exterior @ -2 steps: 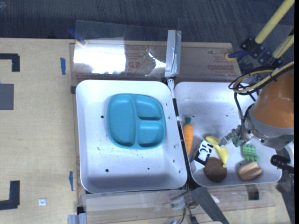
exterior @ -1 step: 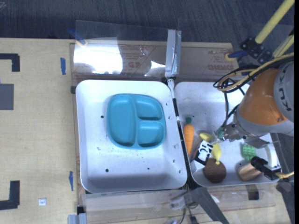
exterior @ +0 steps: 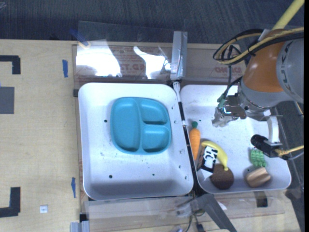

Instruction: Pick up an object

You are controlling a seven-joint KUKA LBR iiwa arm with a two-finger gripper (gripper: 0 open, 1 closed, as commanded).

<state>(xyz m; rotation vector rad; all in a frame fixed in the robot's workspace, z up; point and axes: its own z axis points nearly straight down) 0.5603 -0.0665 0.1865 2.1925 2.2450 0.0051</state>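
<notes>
The arm [exterior: 270,76] stood highest in the view, its orange band and grey wrist reaching in from the right over the far end of the right bin [exterior: 203,98]. At its tip the gripper [exterior: 223,116] hung over a bare white stretch of that bin's floor, toward the far left part. How wide or narrow it stood could not be told from this angle, and nothing could be seen held in it.

The things to be picked all lay in the right bin, on the side of the gripper toward the bottom of the view. A carrot [exterior: 194,141] lay along the bin's left wall, its green top pointing toward the far end and near the gripper but apart from it. Just beside the carrot lay a banana [exterior: 216,150], curved, with a black and white label [exterior: 208,159] at its near end. A brown ball [exterior: 222,177] sat at the near wall, touching or almost touching the banana's end. Toward the right near corner lay a tan lump [exterior: 257,177], and just beyond it a small green piece [exterior: 258,157]; whether those two touched could not be told.

The left bin [exterior: 96,129] held a blue plate [exterior: 141,124], divided into three compartments and lying flat in the far half of the bin. Small dark specks dotted the white floor around it. Both bins rested on a pale wooden bench [exterior: 38,129], which bore black marks and short strips of blue tape [exterior: 65,67] to the left.
</notes>
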